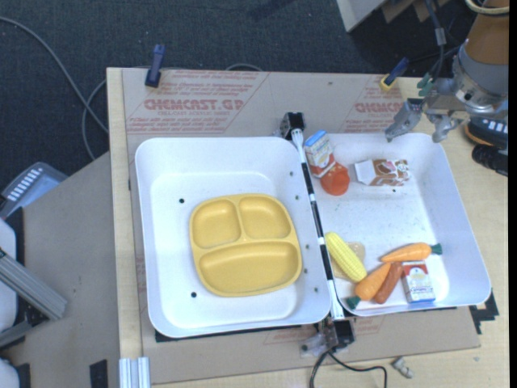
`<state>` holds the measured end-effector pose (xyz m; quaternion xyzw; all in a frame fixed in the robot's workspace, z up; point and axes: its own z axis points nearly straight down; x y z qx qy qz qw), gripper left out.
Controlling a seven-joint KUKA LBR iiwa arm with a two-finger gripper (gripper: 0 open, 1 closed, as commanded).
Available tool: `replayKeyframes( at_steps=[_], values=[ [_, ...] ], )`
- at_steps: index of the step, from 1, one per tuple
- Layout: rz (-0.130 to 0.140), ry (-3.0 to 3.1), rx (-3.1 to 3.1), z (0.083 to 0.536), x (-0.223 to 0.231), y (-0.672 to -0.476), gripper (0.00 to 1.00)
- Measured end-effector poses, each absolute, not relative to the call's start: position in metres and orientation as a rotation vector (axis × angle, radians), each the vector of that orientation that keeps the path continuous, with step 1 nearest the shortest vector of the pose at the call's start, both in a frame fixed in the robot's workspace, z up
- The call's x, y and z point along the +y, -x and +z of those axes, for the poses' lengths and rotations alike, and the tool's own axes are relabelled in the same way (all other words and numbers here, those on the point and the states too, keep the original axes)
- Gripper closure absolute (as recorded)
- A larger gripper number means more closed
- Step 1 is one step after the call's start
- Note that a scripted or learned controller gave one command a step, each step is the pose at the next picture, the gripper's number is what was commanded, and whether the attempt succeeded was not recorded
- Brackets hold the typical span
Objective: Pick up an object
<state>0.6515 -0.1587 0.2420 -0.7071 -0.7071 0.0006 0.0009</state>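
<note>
Here the gripper (420, 120) is held with its fingers spread and empty above the far rim of the right bin (452, 188), and the nearest object, a small carton (383, 171), could be missed because it lies flat.

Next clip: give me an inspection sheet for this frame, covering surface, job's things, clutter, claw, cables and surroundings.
Surface: cardboard-topped bench bearing left bin and right bin.
Job's things: in the right bin, small carton, red tomato, flat packet, corn cob, two carrots, red-and-white box.
Clutter: yellow divided plate in the left bin.
Claw: claw open above the right bin's far rim, holding nothing.
Cables: grey cable on the floor; black cable at the bench front.
Surroundings: dark carpet; blue clamps on the far edge.
</note>
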Motion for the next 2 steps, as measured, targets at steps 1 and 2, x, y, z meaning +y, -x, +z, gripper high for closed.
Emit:
replayKeyframes(
  at_steps=[1,2],
  values=[
    [0.004,2.22,-2.218,0.164,-0.183,-0.666,0.0],
    [-0.007,2.224,-2.228,0.102,-0.179,-0.669,0.0]
  ],
)
